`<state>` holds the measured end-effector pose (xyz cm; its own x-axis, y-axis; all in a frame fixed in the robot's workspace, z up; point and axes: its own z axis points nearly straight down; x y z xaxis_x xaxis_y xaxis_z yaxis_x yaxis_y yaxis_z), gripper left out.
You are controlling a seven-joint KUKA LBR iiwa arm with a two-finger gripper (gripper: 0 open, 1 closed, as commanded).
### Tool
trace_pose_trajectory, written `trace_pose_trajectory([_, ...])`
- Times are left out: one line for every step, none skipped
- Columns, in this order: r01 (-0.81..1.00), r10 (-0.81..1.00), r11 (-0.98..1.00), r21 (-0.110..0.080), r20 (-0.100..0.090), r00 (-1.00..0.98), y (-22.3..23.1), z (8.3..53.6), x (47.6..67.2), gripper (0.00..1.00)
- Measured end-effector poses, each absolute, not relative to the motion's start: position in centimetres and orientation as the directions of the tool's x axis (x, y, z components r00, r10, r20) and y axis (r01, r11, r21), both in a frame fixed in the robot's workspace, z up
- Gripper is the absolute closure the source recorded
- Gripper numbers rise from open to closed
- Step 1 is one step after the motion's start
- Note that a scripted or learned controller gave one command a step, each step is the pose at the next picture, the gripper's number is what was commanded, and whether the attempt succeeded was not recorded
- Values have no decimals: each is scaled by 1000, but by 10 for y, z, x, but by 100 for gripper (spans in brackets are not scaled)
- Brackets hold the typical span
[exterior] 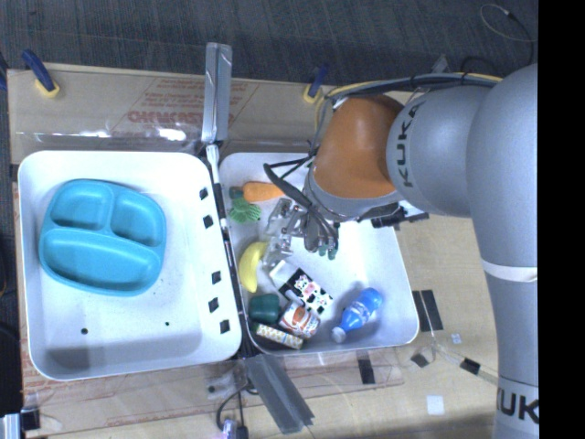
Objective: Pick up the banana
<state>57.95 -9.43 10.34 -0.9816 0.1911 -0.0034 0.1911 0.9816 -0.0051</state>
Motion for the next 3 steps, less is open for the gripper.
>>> trace_pose_trajectory([189, 189, 982, -9, -6, -982, -96, 114, 580, 100])
trace_pose_trajectory([187, 187, 982, -6, -5, -982, -94, 114, 580, 0])
trace_pose_trajectory([22, 22, 1000, 0, -2, -1000, -90, 93, 628, 0])
